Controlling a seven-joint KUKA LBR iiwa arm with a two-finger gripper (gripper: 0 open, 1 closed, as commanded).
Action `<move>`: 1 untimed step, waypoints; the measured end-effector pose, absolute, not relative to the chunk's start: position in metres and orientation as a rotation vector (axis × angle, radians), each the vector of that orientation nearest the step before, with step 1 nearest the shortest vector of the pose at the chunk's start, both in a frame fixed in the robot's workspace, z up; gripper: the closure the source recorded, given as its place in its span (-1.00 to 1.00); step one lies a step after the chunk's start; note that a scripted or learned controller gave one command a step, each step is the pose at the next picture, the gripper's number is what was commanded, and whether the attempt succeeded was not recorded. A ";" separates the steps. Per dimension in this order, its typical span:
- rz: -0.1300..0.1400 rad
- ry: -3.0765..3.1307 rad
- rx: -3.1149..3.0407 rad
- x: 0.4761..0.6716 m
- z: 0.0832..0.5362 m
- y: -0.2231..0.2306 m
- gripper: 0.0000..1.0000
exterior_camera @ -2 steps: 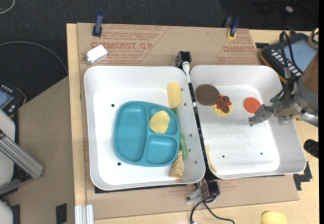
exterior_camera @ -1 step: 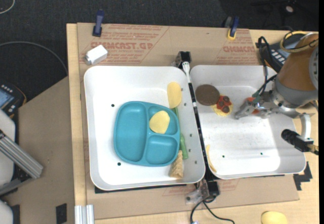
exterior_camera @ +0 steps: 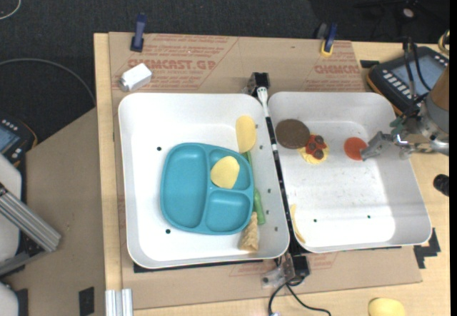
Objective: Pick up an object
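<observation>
The gripper [exterior_camera: 370, 150] reaches into the right bin [exterior_camera: 400, 225] from the right side. Its tip is just beside a small red-orange ball [exterior_camera: 353, 148]. I cannot tell if it is spread apart or pinching anything. A round brown patty [exterior_camera: 292, 133] lies near the bin's top left, touching a little yellow and red toy food [exterior_camera: 314, 150].

In the left bin [exterior_camera: 139, 165] sits a teal tray [exterior_camera: 203, 187] with three parts. A pale yellow piece [exterior_camera: 226, 172] lies in its upper right part. Another yellow piece [exterior_camera: 245, 133] lies just above the tray. A green stick [exterior_camera: 258, 204] runs along the tray's right edge, and a tan crumbly piece [exterior_camera: 250, 235] sits below it.
</observation>
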State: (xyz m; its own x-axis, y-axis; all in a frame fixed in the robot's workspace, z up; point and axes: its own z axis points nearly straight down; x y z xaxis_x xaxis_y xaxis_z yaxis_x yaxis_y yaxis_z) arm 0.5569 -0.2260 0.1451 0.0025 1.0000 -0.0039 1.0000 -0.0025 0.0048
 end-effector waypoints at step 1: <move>0.018 2.235 2.218 0.638 0.085 -0.216 -1.00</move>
State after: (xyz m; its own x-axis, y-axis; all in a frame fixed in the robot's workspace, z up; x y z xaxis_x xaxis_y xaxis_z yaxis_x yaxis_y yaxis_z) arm 0.6382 -0.2163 0.0851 -0.0077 0.9999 0.0128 1.0000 0.0076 0.0031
